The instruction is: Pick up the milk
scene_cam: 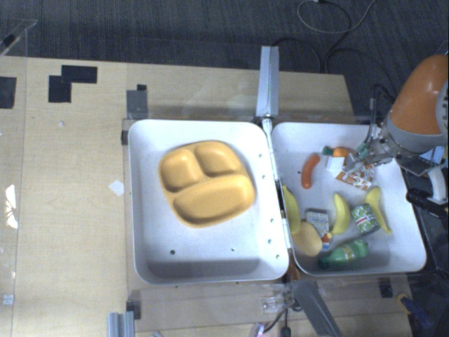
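The milk [350,173] is a small white carton with orange print, lying in the upper middle of the right bin [410,258]. My gripper [366,155] hangs right over the carton's upper right end, at or just above it. The arm's orange band [421,104] comes in from the right edge above it. No part of the carton is visibly lifted off the bin floor.
The right bin also holds a red sausage [309,170], three bananas [341,213] [379,209] [290,208], a green can [363,218], a green bottle [344,253], a yellow round fruit [307,239] and a small grey packet [318,220]. A yellow divided tray [205,181] lies in the left bin [151,258].
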You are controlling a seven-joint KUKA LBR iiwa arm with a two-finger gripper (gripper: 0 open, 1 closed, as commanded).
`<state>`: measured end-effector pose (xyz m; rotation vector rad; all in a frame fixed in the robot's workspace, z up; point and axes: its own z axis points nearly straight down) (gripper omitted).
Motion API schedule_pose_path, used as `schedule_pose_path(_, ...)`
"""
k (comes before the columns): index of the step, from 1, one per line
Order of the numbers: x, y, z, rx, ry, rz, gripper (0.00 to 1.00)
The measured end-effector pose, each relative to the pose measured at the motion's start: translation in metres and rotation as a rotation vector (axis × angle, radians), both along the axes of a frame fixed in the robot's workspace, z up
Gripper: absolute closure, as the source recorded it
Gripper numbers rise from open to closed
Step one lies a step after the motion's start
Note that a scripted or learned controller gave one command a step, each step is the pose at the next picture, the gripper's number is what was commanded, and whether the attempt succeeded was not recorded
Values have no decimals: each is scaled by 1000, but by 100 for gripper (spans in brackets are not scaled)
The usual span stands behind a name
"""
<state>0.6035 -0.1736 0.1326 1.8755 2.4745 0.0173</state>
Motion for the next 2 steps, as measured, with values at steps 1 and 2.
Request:
schedule_pose_path(1,1,35,56,6,29,312,100)
schedule_pose_path(2,8,24,58,2,28,405,100)
